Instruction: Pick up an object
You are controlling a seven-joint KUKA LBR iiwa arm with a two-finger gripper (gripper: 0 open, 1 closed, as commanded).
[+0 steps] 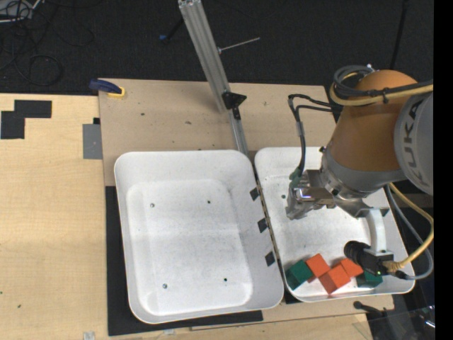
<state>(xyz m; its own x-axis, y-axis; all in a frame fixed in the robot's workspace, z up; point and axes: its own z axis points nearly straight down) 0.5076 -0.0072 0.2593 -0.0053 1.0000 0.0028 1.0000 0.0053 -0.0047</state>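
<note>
Light wooden table [49, 211], dark floor behind; two white bins [191, 165]. Blocks [327, 271] lie in the right bin's near corner, apart from the claw [303, 202], whose opening I cannot tell

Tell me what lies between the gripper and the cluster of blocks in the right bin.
In the camera view, only bare white bin floor lies between the gripper and the orange and green blocks at the right bin's near edge.

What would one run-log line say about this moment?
arm: over right bin | gripper: above bin floor, holding nothing seen | blocks: orange and green, clustered at near edge | left bin: beside it
</note>
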